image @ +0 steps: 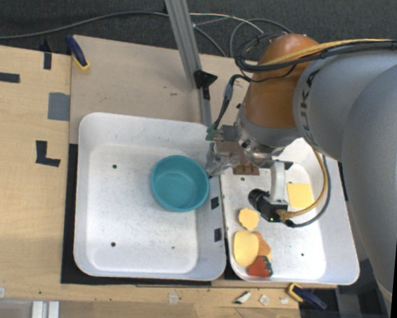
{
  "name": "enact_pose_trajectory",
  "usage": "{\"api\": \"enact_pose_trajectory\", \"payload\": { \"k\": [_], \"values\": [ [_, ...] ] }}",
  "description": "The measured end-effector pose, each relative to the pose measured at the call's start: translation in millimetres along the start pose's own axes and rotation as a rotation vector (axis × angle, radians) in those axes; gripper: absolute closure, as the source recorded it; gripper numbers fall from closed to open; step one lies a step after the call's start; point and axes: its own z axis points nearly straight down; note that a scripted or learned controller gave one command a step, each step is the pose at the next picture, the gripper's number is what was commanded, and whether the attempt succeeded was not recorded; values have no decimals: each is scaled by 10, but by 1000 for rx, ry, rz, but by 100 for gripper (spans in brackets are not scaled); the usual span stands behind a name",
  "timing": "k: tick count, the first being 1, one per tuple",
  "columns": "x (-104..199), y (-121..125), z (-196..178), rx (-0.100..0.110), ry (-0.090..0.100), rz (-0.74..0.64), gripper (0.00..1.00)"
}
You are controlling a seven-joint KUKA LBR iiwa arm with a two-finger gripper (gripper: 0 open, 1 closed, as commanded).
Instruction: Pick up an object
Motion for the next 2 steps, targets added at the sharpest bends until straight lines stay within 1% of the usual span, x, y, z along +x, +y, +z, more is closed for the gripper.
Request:
{"api": "enact_pose_trajectory", "payload": {
  "k": [1,2],
  "values": [
    [546,-149,-129,-2,1,-2,100],
    [507,-143,-124,-2,-1,3,0]
  ]
}}
